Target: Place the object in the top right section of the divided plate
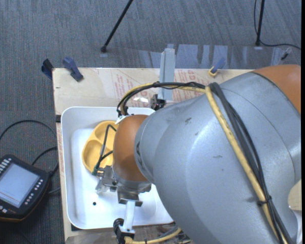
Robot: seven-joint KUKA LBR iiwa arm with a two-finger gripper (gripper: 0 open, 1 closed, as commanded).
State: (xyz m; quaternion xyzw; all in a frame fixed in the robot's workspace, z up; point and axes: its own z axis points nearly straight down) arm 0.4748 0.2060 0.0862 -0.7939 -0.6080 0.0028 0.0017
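The arm hangs over the white bin, hiding most of the yellow divided plate near the bin's left wall. The jaws' state cannot be told, nor where the object is. Judged best: centre above the plate's top right section, lower slowly, release low. Red print on the surface is unreadable.

Single fixed camera above bench, looking down aslant.

Arm casing looks smooth grey metal with a dull sheen; divided plate glossy yellow plastic; bin smooth white plastic.
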